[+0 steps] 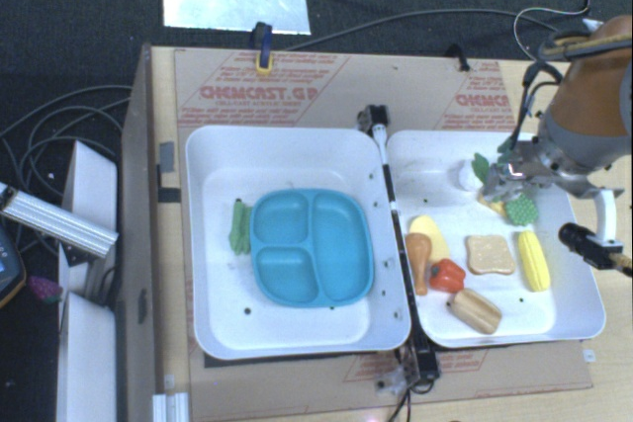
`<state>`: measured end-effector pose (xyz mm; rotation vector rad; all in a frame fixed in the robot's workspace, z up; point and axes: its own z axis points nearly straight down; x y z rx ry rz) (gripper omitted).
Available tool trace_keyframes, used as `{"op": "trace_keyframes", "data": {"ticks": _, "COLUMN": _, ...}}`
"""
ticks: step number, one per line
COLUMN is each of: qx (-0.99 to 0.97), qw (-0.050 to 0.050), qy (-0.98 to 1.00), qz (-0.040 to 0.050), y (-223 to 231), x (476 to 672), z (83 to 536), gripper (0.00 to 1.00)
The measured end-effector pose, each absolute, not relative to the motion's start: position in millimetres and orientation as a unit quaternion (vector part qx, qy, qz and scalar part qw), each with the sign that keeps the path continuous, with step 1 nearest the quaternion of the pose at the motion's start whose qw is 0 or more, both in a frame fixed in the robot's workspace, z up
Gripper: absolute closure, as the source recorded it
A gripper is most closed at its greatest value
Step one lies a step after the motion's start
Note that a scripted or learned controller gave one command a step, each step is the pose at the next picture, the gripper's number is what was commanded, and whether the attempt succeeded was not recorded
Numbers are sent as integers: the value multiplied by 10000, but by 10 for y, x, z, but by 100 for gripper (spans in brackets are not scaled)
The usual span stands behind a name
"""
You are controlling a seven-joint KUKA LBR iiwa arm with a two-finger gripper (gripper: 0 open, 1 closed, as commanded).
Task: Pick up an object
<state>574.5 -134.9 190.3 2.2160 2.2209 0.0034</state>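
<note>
Grey arm reaches from the right; I see its gripper (509,175) low in the right bin (584,311), over green toy food (521,210) beside a corn cob (533,260). Finger state: I cannot tell

A blue divided plate (313,247) lies in the left bin (213,163), green pea pod (239,226) beside it.

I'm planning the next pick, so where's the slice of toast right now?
The toast slice lies in the right-hand bin, toward its front, between the red pepper and the corn cob, with the bread roll just in front.
</note>
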Motion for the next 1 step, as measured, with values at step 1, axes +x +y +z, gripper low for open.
{"op": "trace_keyframes", "data": {"ticks": 1, "qx": 7059, "qw": 1, "qy": 7083, "qz": 7, "y": -676, "x": 5315, "z": 2223, "gripper": 100}}
